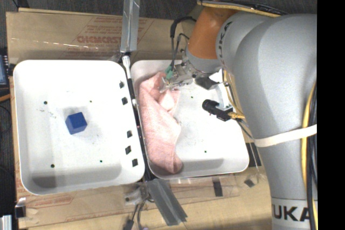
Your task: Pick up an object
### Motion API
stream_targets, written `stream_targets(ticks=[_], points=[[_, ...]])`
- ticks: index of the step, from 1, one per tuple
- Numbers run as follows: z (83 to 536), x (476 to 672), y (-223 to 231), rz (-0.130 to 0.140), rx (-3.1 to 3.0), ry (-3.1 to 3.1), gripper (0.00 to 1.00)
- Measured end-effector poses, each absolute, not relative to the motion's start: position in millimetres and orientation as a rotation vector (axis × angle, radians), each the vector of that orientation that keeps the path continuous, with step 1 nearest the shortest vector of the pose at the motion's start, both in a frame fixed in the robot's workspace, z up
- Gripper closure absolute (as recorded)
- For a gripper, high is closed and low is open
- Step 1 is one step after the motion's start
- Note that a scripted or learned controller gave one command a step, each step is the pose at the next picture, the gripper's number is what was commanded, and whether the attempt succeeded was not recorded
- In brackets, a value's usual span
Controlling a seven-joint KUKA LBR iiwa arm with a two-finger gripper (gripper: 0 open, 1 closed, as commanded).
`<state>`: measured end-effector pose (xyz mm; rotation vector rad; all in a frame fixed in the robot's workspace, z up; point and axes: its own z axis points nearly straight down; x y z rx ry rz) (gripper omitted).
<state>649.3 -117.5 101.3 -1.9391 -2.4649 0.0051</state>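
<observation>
A pink cloth (159, 126) lies crumpled along the left side of the right bin (226, 161), running from its far end to its near wall. My gripper (174, 80) is low over the cloth's far end, right at the fabric's top edge, and the wrist above hides the contact. A small blue cube (76, 122) sits alone on the floor of the left bin (32, 169), far from the gripper.
The big grey arm (275, 94) covers the right side of the right bin. A small black part (214, 109) shows by the arm above the bin floor. A metal divider bar (129, 24) with black clips runs between the bins.
</observation>
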Motion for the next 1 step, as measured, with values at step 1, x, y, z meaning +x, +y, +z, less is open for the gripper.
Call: stream_targets(ticks=[1], points=[[167.1, 608.9, -123.3, 0.005, -2.113, -2.319, 1.0]])
